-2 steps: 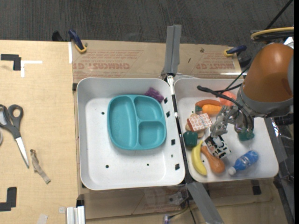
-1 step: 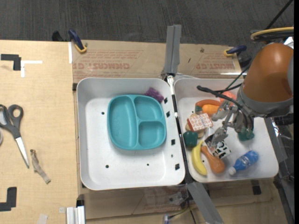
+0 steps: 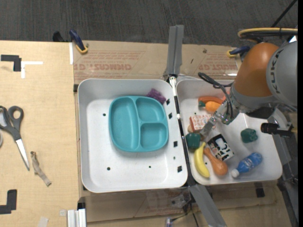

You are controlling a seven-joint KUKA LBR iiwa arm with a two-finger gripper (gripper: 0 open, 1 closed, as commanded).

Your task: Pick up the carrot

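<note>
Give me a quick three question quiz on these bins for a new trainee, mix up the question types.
1. True or false: the teal divided plate lies in the left bin.
2. Which item touches the carrot?
A. scissors
B. banana
C. blue bottle
3. Fill in: the gripper hovers above the ___ bin.

Key: 1 true; 2 B; 3 right.

Banana (image 3: pixel 200 162) and black box (image 3: pixel 221 147) crowd carrot (image 3: pixel 218 165).
</note>
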